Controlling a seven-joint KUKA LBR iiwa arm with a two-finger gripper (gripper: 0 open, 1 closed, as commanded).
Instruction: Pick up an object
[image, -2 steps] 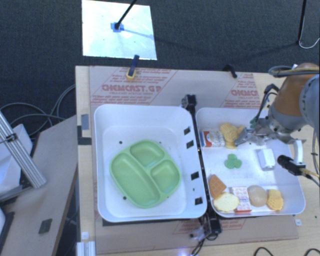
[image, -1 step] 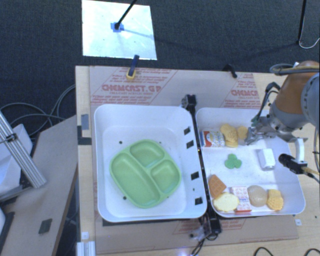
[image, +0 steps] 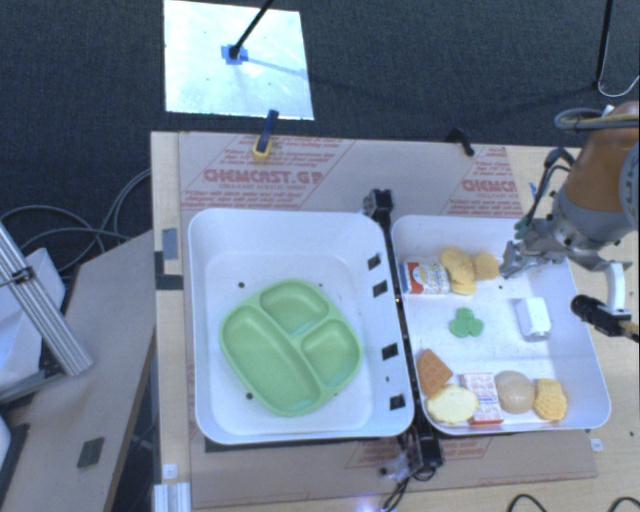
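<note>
Gripper low over the far right part of the right bin, just beside a yellow chunk and near the white block; cannot tell from this slant whether wide or narrow, and nothing seen held. Best to choose one target that lies apart from its neighbours: the white block sits alone on bare floor, and so does the green clover piece. The yellow chunk touches a second yellow piece, which in turn crowds the red-and-white packet, so probably a poor first choice. For the block, centre above it, line up across its short side, descend straight to the floor of the bin, close, then lift without dragging. Worth avoiding the near row as well: brown cracker, pale bread slice, flat packet, round beige lump and yellow waffle biscuit, all packed close or overlapping. Left bin with the green divided plate, well apart from the tool. Hard to make out: the tip of the tool, a grey blur against the white wall; whether touching the floor or hovering, not clear. Arm cut off at the right edge. Exact make of the small food pieces too small to tell.
</note>
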